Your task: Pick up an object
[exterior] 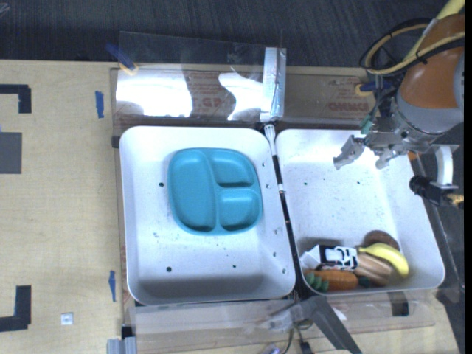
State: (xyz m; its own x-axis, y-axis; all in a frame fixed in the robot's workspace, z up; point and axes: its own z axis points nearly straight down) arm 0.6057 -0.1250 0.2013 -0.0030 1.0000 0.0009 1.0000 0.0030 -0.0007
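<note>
1. This looks like a robot lab, not a home or a kitchen.
2. A big robot arm point(435, 72) in grey and orange reaches in from the right, with yellow and black cables point(391, 46) looping behind it.
3. Two white bins point(140, 198) sit side by side on a wooden bench point(51, 198).
4. The bench has black corner marks point(18, 98) and bits of blue tape point(99, 103) stuck on it (the kind people use to mark spots).
5. The food point(361, 264) in the right bin looks like toys, and a blue plate point(214, 190) with sections lies in the left one.
6. The floor behind is dark carpet point(221, 6).
</note>
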